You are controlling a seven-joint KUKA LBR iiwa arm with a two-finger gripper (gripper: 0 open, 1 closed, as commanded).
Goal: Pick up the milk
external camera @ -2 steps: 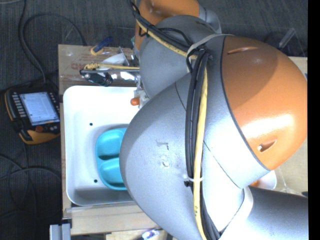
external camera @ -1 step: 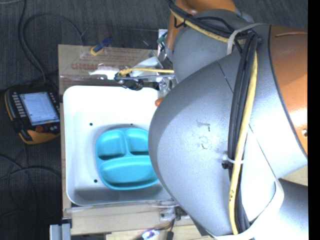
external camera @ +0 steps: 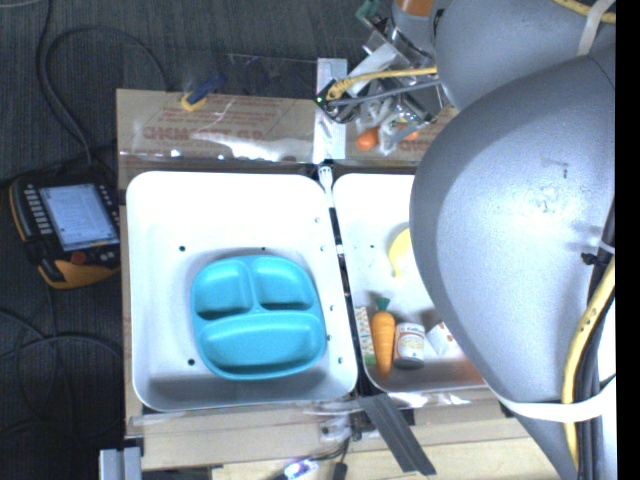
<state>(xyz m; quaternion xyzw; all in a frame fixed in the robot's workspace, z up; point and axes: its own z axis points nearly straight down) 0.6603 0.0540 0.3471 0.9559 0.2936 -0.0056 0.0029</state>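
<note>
Closest to the camera, the grey arm (external camera: 520,218) is looming over the right side, covering most of the right bin (external camera: 352,230). At that bin's near edge, a carrot (external camera: 382,338) is lying beside the divider, with a small jar (external camera: 410,343) standing just beside it. Touching the jar on its right, a small white pack with red print, seemingly the milk (external camera: 444,340), is peeking out from under the arm, partly hidden. Farther back in the same bin, a yellow thing (external camera: 399,253) is showing at the arm's edge. A blue tray (external camera: 260,315) is sitting in the left bin (external camera: 160,228), toward its near side. Beyond both bins, the gripper (external camera: 385,103) is hanging over the cardboard (external camera: 225,123), well apart from the milk; whether it is spread or closed cannot be told. A small orange ball (external camera: 367,140) is lying just beside it.
</note>
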